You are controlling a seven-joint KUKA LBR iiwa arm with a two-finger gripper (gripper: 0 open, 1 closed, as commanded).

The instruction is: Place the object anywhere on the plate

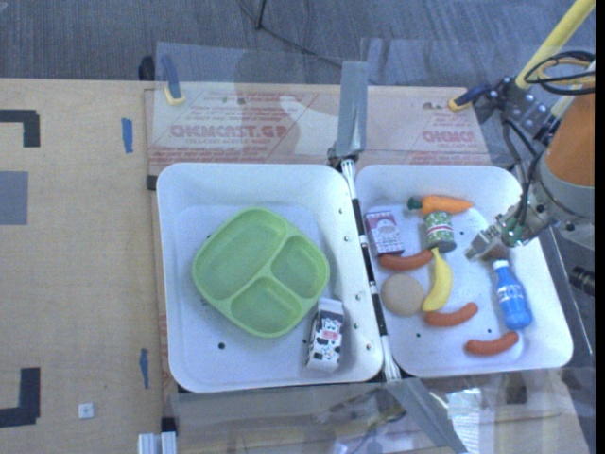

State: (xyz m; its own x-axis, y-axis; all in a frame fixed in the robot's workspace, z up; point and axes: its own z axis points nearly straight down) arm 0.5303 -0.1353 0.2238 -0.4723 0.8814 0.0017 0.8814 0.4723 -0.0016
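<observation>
Over the right bin point(558, 339), the gripper point(488, 245) is seen with fingers spread and nothing between them, just above the blue bottle point(511, 296), while the green plate point(261, 270) is seen in the left bin point(180, 348).

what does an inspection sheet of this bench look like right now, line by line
surface: wooden bench bearing left bin and right bin, side by side
job's things: green sectioned plate in the left bin, nothing on it
clutter: small carton beside the plate; right bin holds a carrot, can, red packet, banana, round cookie, three sausages, blue bottle
grippers: end effector low over the right bin, beside the can; nothing seen between its fingers
cables: black cables on the floor; more bundled on the arm
surroundings: grey carpet, blue tape marks
</observation>
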